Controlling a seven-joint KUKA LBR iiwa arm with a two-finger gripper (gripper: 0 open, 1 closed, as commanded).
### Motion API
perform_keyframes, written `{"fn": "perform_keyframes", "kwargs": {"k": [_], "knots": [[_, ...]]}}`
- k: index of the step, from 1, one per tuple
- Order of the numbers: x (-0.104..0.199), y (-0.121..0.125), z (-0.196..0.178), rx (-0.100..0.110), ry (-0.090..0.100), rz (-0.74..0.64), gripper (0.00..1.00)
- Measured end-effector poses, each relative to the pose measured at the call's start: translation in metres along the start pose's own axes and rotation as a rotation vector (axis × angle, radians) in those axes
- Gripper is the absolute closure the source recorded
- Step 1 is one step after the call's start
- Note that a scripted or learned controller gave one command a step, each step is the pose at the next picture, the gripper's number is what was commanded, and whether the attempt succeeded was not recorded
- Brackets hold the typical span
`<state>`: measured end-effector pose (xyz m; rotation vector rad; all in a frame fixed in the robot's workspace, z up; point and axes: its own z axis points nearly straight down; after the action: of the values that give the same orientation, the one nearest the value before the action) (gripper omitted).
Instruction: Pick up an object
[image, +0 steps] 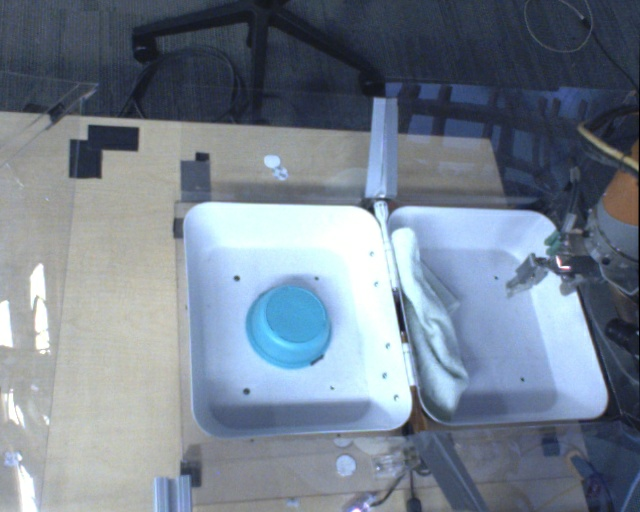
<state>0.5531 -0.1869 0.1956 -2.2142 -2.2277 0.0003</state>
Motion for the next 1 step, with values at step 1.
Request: {"fn": "perform_keyframes", "kwargs": {"k": [1], "knots": [[0.0013, 0.0020, -0.0088, -0.001, 0.000, -0.006, 1.00]]}}
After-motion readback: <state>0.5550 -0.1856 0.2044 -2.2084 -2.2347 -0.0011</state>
